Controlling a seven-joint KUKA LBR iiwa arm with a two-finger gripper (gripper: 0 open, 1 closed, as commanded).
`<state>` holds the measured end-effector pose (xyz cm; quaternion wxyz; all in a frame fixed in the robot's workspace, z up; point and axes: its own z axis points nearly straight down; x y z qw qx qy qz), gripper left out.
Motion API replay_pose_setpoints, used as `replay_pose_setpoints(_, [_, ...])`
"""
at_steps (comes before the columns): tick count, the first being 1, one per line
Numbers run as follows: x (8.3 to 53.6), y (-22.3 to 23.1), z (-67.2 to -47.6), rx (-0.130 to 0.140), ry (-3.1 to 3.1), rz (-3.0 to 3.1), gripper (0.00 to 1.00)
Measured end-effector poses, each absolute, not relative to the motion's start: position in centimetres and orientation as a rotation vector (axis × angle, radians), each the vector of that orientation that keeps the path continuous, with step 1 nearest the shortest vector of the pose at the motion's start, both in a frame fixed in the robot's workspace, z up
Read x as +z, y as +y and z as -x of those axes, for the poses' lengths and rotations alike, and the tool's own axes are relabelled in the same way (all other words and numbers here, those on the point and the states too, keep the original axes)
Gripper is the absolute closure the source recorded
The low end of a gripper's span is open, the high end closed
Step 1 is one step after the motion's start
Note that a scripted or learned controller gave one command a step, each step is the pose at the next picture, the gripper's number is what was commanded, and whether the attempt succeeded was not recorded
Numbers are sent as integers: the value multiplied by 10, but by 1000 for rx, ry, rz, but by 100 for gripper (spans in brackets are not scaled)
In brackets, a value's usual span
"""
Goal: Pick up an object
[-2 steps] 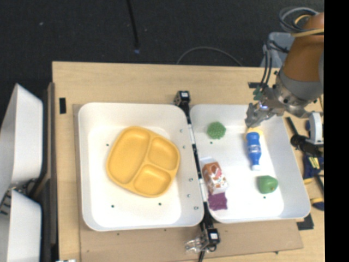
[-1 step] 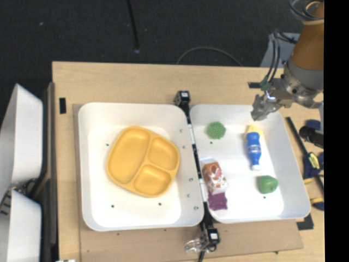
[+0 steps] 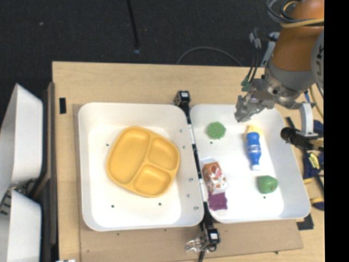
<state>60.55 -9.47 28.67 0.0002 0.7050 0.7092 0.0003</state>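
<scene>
The right bin (image 3: 283, 203) holds a green bumpy ball (image 3: 216, 130), a blue bottle with a yellow cap (image 3: 253, 147), a green rounded piece (image 3: 267, 184), a brown-and-white carton (image 3: 214, 178) and a purple block (image 3: 217, 201). My gripper (image 3: 244, 111) hangs over the bin's back edge, just above the bottle's yellow cap and right of the green ball. Nothing shows between its fingers.
A yellow divided plate (image 3: 143, 160) lies in the left bin (image 3: 98, 212). Clamps sit at the seam between the bins, at the back (image 3: 182, 97) and the front (image 3: 203, 241). Blue and black gear (image 3: 308, 141) stands by the right bin's right edge.
</scene>
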Motion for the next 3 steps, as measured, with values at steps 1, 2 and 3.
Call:
replay_pose_setpoints(1, [283,-50,-603,0,2228,-2215,100])
replay_pose_setpoints(2, [260,-4,-606,-2,2226,-2216,100])
replay_pose_setpoints(3, [242,51,-610,-3,2229,-2215,100])
